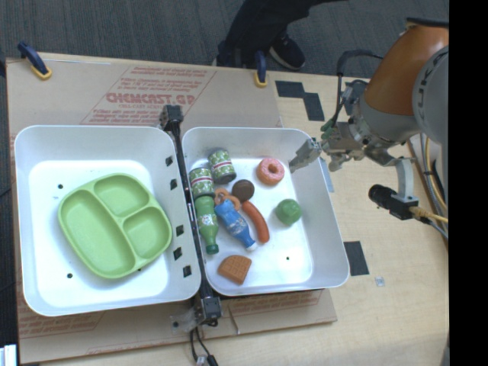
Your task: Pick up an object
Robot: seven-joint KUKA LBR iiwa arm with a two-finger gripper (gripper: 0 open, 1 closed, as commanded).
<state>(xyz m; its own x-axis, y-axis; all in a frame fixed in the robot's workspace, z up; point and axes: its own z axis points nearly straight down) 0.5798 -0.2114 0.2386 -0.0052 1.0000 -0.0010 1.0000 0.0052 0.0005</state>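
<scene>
The gripper [303, 157] hangs over the upper right corner of the right bin [329, 239], with the grey arm [396, 90] and its orange band reaching in from the right. Whether its fingers are open or closed cannot be told at this angle, and nothing shows between them. The objects to pick all lie in the right bin. Nearest the gripper, just to its left, is a pink frosted doughnut [270, 171]. Below that sits a green ball-like toy [288, 211]. Toward the bin's middle, a dark brown round piece [243, 191] lies just above an orange hot dog [257, 221], which runs diagonally beside a blue bottle [233, 225]. Along the bin's left wall a green bottle [206, 221] lies lengthwise, and above it are two small cans with green and white labels [212, 171], one beside the other. A brown waffle-like piece [235, 268] rests near the bin's lower edge. The left bin [30, 155] holds a light green divided plate [114, 223] with three compartments. Both bins sit on a cardboard sheet [145, 90] printed with red lettering.
</scene>
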